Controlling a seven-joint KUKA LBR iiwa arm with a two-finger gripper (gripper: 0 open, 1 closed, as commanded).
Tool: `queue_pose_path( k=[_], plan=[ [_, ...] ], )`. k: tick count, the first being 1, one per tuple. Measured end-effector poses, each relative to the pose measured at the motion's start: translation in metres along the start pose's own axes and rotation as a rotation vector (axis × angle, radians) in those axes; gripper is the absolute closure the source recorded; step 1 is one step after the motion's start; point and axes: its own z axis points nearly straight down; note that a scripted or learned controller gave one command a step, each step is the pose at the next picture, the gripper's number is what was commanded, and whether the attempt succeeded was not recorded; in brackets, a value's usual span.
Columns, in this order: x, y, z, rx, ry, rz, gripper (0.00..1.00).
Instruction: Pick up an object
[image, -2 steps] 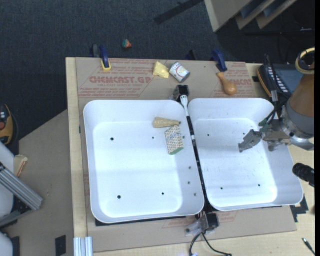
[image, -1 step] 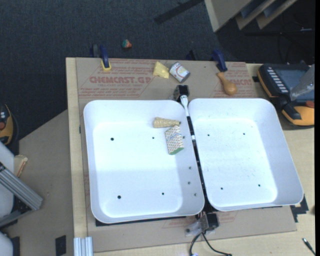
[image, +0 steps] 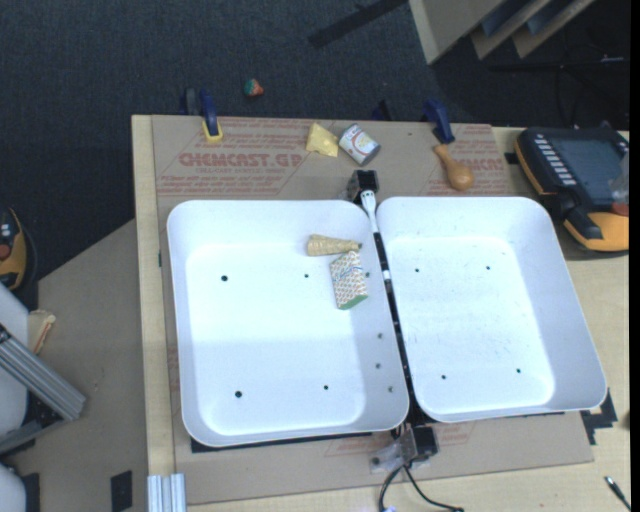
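Two candidates lay in the left bin (image: 200, 330), near its upper right corner: a tan cone-shaped piece (image: 331, 245) with its long axis running left to right, and just below it a patterned packet (image: 348, 279) lying nearly top to bottom, the two almost touching. The right bin (image: 560, 300) sat alongside. The pincer's state could not be told. On the bench (image: 150, 200) behind the bins lay a yellow wedge (image: 322, 141), a small box (image: 359, 144) and a wooden pear-shaped piece (image: 455, 172), none in the way.

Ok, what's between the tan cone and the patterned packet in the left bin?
Nothing: in the camera view the tan cone lies just above the patterned packet, with a sliver of bare white left bin floor between.
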Motion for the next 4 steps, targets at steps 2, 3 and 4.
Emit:
queue_pose_path(
  k=[2,3,4],
  plan=[
    [-0.067,-0.004,0.146,0.004,-0.002,0.012,1.0],
    [-0.116,-0.01,0.11,0.0,-0.003,0.006,1.0],
    [-0.051,-0.004,0.293,0.021,0.01,-0.003,1.0]
  ],
)
